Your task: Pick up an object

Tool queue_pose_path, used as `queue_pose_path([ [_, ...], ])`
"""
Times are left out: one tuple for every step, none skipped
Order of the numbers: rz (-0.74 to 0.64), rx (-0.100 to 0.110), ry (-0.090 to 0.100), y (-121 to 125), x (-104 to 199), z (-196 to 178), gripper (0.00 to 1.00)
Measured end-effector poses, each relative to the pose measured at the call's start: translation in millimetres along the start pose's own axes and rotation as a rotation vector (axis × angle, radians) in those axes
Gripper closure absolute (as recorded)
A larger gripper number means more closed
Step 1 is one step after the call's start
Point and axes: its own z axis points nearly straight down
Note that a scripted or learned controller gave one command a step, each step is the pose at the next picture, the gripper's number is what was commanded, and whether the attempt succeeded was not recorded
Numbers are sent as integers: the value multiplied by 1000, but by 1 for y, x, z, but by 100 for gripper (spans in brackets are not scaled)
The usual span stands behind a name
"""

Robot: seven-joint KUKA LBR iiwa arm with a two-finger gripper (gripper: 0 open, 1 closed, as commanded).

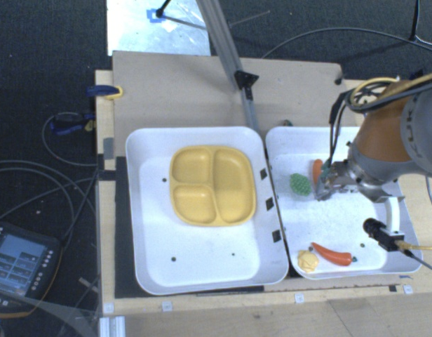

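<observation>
The arm has its gripper (327, 187) low in the right bin (356, 223), down at the bin floor just beside a small orange carrot (317, 170) and near a green bumpy piece (299, 184) that sits a little to the side of it. From where I stand I cannot tell if the hand is released or clenched, and nothing shows plainly in its grasp, so I would call this the reaching-in part of the pick, with the grab itself not yet proven. Next it needs to settle over one piece, most likely the carrot or the green one, close on it and lift straight up. Nearer the front edge of that same bin lie a long red-orange pepper (333, 255) and a small yellow lump (308, 260), well apart from the hand. The left bin (153, 258) holds a yellow divided plate (212, 185) with bare compartments.
</observation>
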Motion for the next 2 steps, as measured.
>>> queue_pose_path([
  [-4,-5,-2,2,-3,-64,100],
  [-5,-6,-2,4,-4,-119,100],
])
